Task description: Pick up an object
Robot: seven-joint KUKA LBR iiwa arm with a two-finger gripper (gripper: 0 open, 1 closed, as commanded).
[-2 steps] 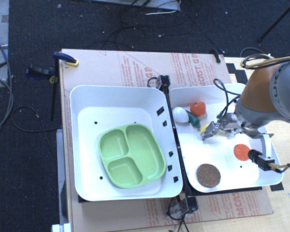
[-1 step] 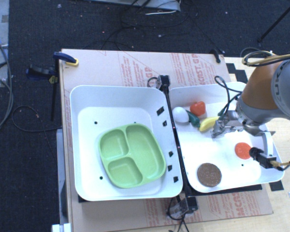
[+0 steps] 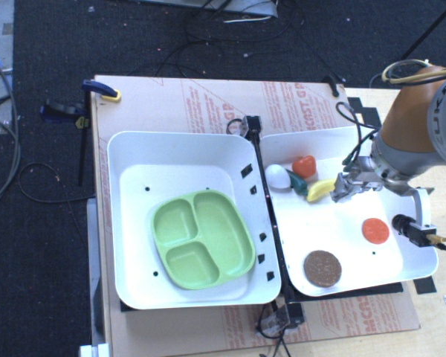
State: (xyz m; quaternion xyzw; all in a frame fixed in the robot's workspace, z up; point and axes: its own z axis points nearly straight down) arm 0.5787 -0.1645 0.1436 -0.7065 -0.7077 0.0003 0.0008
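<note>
You had one gripper [image 3: 343, 188] low in the right bin [image 3: 401, 270]; whether its jaws were spread, I cannot tell. At its 9 o'clock lay one banana [image 3: 320, 190], touching or just beside it.

We're looking down into a robotics lab: a board worktop [image 3: 208, 103] clamped at its corner with a blue clamp [image 3: 100, 90]. Loose cables [image 3: 30, 177] trail over dark carpet [image 3: 44, 43], and the arm [image 3: 420, 121] reaches over two white bins [image 3: 126, 199].
</note>
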